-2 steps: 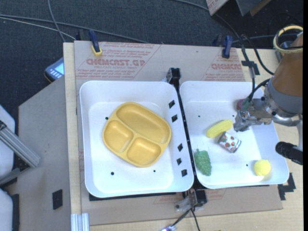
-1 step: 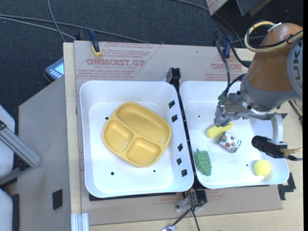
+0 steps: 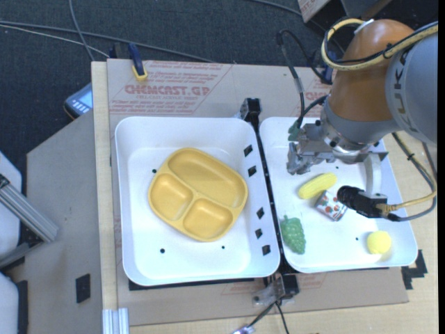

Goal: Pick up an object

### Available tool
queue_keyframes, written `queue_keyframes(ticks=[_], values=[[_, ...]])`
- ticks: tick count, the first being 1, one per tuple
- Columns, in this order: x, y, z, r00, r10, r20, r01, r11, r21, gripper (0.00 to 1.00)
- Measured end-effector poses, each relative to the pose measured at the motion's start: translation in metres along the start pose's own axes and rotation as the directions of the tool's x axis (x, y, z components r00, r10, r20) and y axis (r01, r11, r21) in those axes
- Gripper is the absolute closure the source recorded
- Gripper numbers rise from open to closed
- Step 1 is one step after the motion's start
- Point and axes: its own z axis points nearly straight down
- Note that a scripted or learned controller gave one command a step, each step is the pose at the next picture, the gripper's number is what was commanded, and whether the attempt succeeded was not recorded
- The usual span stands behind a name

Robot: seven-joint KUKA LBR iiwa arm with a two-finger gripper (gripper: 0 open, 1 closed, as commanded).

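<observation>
In the right bin (image 3: 400,207) lie a yellow banana (image 3: 317,185), a small red and white can (image 3: 332,206), a green bunch of grapes (image 3: 293,233) and a yellow lemon (image 3: 379,242). My gripper (image 3: 301,163) hangs over the bin's back left part, just above and to the left of the banana. Nothing shows in its grasp. The arm's grey and orange wrist covers the back of this bin.
The left bin (image 3: 132,186) holds a yellow divided plate (image 3: 197,193). A black divider with clips (image 3: 256,179) runs between the bins. Cardboard (image 3: 174,85) lies behind them, and cables trail across the dark floor at the back.
</observation>
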Motion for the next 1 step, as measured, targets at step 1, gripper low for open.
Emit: queue_keyframes(ticks=[1], values=[[0.0564, 0.0146, -0.0051, 1.000, -0.001, 0.000, 0.001, 1.000, 0.000, 1.00]])
